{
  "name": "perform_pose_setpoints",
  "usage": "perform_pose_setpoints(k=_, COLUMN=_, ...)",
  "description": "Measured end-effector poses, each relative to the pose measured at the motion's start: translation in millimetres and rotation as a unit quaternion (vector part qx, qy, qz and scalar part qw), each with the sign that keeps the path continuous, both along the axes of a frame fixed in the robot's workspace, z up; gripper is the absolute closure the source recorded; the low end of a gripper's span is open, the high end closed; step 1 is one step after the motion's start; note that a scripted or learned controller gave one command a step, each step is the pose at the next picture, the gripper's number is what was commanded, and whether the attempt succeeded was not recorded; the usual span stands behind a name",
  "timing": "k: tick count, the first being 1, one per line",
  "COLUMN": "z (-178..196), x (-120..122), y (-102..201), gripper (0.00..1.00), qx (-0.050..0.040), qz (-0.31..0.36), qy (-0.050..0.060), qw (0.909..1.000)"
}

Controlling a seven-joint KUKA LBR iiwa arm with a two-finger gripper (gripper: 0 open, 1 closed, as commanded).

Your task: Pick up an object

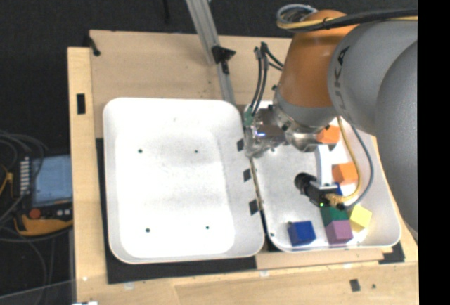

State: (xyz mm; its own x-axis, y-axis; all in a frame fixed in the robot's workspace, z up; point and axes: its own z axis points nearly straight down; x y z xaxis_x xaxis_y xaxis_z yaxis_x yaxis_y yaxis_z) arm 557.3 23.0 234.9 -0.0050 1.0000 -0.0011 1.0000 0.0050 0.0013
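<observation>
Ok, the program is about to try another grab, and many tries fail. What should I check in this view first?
1. Things to pick in the right bin: ok. It holds a blue cube, a purple cube, a yellow cube and an orange cube.
2. Gripper over a target: not ok. It sits by the bin's left wall, away from the cubes.
3. Gripper already holding something: cannot tell.
4. Blue cube free to approach: ok. It stands apart from the others.
5. Purple cube and yellow cube well spaced: not ok. They sit close together.
</observation>
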Motion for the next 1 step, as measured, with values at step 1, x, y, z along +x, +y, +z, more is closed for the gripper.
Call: perform_pose_setpoints(k=1, z=-5.6, x=15.5, y=46.2, gripper=1.00, qx=0.0002, qz=0.000, qy=0.000, qw=1.0000)
